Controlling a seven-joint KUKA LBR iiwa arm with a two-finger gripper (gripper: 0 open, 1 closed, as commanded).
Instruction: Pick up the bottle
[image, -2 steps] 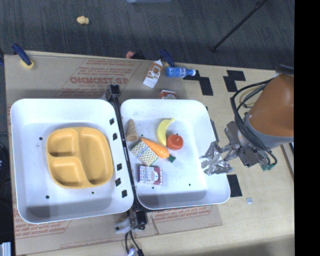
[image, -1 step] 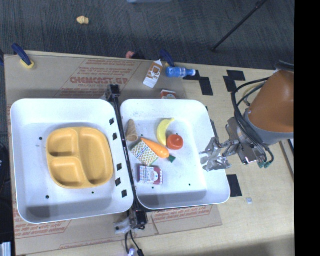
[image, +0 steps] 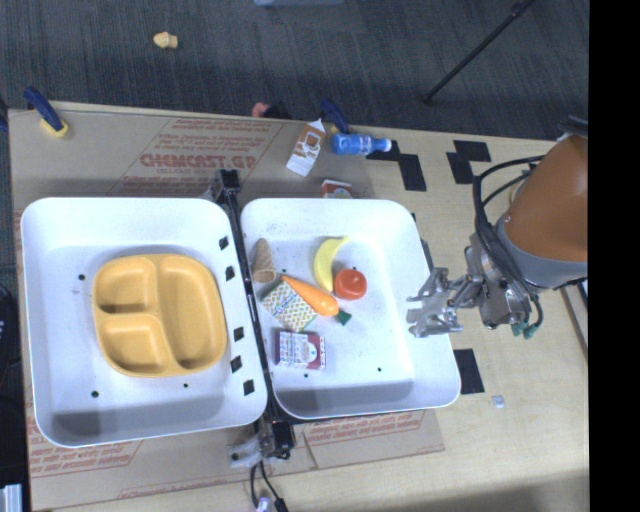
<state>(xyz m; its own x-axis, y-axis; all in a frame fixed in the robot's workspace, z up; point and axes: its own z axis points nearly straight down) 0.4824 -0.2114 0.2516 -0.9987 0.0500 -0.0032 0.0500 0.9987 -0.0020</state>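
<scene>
The claw (image: 428, 305) hangs over the right rim of the right bin (image: 400, 385), and its fingers look spread apart with nothing between them. The bottle (image: 358, 145) is not in either bin: it lies on the bench beyond the bin's far edge, up and somewhat to the left of the claw, well apart from it. It is blue with a pale cap end, resting on its side, long axis running roughly left to right across the view. Reaching it would likely mean travelling away over the far rim and turning the fingers to close across that axis (there is only this one arm to do it).

Left of the bottle lies a small carton (image: 305, 148), its print too small to read. The cardboard (image: 190, 150) under the bins reads "CHEMCAST GP" in red.
</scene>
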